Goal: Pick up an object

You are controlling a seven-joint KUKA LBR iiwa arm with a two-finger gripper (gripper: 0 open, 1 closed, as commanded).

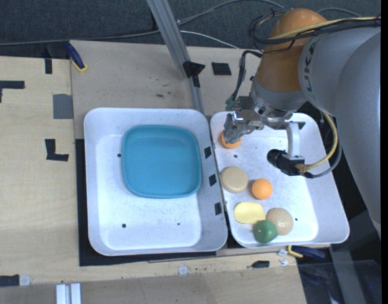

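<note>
Plywood bench (29,189) carries two white bins. Left bin (105,227) holds a blue plate (161,160). Right bin (320,214) holds a beige bun (234,179), orange ball (262,189), yellow piece (249,212), green ball (265,232). Gripper (233,133) covers most of an orange object (230,143); its grip cannot be judged.

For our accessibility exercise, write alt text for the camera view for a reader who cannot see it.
A grey robot arm's gripper is lowered over a small orange object at the right white bin's far left corner. A square blue plastic plate lies in the left white bin.
</note>
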